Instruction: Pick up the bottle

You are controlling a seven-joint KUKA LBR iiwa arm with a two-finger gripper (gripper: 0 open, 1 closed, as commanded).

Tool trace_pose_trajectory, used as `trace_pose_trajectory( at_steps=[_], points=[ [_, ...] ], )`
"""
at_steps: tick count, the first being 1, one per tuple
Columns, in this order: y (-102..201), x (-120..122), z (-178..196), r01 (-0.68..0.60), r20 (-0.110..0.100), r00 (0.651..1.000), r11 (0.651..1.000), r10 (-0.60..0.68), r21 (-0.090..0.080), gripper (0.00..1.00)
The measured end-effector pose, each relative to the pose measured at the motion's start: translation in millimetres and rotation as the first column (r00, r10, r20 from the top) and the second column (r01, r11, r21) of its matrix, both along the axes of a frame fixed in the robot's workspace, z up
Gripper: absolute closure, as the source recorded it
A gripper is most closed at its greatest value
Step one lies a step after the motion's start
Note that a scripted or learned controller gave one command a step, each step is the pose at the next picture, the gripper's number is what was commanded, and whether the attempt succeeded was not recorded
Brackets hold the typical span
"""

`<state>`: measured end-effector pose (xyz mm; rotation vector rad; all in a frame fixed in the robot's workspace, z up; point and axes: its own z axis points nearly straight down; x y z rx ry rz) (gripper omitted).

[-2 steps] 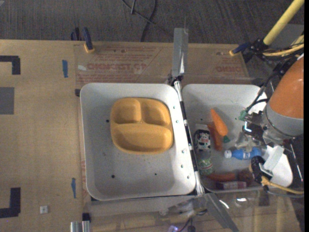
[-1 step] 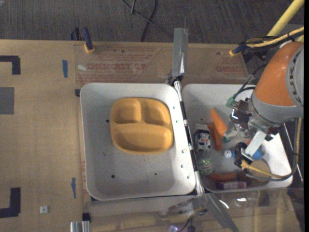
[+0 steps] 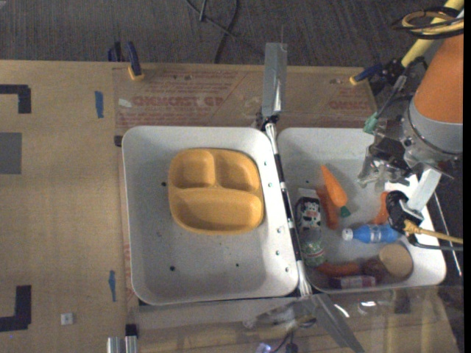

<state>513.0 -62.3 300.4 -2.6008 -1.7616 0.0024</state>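
- Sausage (image 3: 341, 268) and round brown disc (image 3: 396, 260) lie along the near wall of the right bin (image 3: 309, 142); avoid disturbing them.
- Target: bottle (image 3: 372, 234), blue with a white cap, lies on its side just beyond them, cap toward the bin centre.
- Align the jaws across the bottle's narrow body, not along it.
- Carrot (image 3: 335, 188) lies nearby; descend clear of it.
- Gripper (image 3: 388, 169) hovers above the bin, farther back than the bottle; whether clenched or released cannot be determined.

White bins (image 3: 147, 271); yellow-orange tray (image 3: 215, 190); orange carrot (image 3: 333, 185); blue bottle (image 3: 374, 234), white cap; black-and-white cow-patterned carton (image 3: 309, 213); grey arm (image 3: 434, 134), orange band.
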Motion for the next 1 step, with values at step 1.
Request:
trace_pose_trajectory(
  at_steps=[1],
  points=[
    [1.3,0.6,9.4,-0.004,-0.002,1.0,1.0,0.004,-0.001,1.0]
  ],
)
